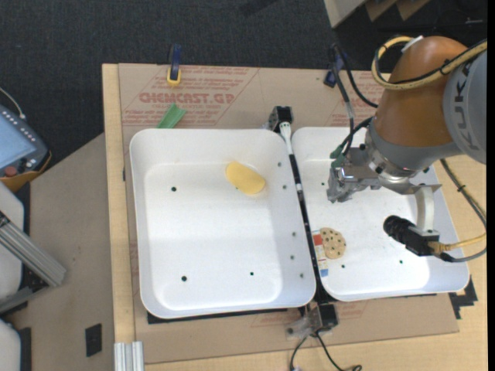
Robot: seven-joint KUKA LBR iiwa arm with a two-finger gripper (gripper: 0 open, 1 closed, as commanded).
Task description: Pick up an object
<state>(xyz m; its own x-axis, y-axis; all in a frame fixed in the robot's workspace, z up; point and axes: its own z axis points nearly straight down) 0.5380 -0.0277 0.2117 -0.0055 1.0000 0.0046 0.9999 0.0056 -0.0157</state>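
Cookie-like disc [332, 243] lies near front of right bin [387, 284], beside divider; gripper [340, 190] hangs above and behind it, finger state unclear; yellow piece [246, 178] sits in left bin [155, 207]; descent here risks missing disc.

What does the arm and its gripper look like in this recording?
The arm is grey, rounded, with a wide orange band above the wrist and dark "KU" lettering on its casing. A yellow cable loops over the band, and black cables run beside it. The wrist ends in a grey metal gripper.
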